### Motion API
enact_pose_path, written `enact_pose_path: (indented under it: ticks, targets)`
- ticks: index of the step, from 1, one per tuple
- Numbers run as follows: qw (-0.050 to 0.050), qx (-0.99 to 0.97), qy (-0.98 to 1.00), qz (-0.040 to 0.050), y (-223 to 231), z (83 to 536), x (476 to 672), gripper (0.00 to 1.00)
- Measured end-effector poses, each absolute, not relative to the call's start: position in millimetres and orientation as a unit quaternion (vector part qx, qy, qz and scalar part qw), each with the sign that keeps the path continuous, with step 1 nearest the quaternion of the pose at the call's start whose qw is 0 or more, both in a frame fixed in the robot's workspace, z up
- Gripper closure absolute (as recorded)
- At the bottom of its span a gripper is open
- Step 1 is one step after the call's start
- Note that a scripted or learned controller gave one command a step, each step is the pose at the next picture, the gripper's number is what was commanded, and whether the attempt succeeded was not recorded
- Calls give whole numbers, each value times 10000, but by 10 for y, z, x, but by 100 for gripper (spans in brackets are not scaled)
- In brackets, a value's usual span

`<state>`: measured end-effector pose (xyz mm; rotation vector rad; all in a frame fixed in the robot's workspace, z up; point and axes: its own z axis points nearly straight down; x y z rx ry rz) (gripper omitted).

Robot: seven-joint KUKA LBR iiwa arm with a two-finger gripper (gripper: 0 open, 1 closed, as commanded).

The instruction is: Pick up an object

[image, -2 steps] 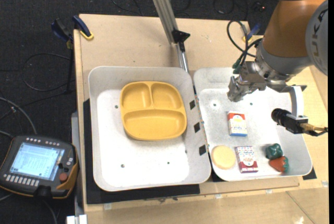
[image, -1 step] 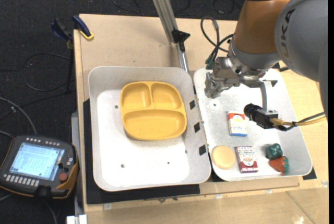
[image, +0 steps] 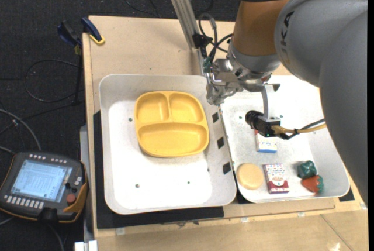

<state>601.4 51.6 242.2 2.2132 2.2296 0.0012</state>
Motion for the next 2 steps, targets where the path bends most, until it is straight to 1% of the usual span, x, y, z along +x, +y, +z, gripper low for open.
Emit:
enact_pose_path:
  ticks: [1,2]
  targets:
    - [4,7048,7094,13,901,2432,6229,100]
    - [5,7061,7081,-1,873,2432,6223,0]
